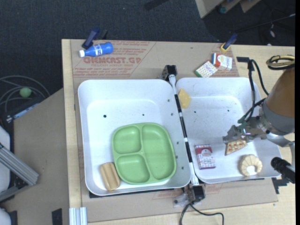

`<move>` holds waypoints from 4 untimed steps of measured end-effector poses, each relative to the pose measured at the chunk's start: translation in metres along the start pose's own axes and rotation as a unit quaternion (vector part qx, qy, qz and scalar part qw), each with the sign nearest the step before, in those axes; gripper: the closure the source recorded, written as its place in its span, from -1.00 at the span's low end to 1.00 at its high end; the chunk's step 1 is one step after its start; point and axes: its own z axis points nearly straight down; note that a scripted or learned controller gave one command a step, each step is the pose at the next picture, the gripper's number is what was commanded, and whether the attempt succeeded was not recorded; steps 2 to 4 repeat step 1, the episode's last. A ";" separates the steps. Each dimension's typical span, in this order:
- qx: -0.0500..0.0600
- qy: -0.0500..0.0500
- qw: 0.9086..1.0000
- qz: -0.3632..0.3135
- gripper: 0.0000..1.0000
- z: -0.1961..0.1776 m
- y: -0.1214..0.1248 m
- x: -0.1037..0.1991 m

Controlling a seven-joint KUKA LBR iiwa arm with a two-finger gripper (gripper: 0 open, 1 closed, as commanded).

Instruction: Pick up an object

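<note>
My gripper [237, 135] hangs low over the right bin [211, 104], in its right half, with the arm coming in from the right. Directly below and touching its tip in the view lies a toy pizza slice [235, 147]; I cannot make out whether it is gripped. A small red box [205, 156] lies on the bin floor to the left of the slice. A tan toy pastry [250, 165] sits at the bin's front right corner. A yellow chip-like piece [184, 98] rests at the bin's far left corner.
The left bin [101, 102] holds a green divided plate [143, 153] and a tan bread-like block [109, 176] at its front left. Behind the bins on the bench lie a blue-and-white bottle [97, 49] and small cartons [214, 65]. A black cable [253, 81] runs along the right bin's far right.
</note>
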 end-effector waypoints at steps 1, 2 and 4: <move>-0.001 0.000 1.000 -0.001 1.00 -0.071 0.002 0.084; -0.001 0.000 1.000 -0.001 1.00 -0.071 0.002 0.084; -0.001 0.000 1.000 -0.001 1.00 -0.071 0.002 0.084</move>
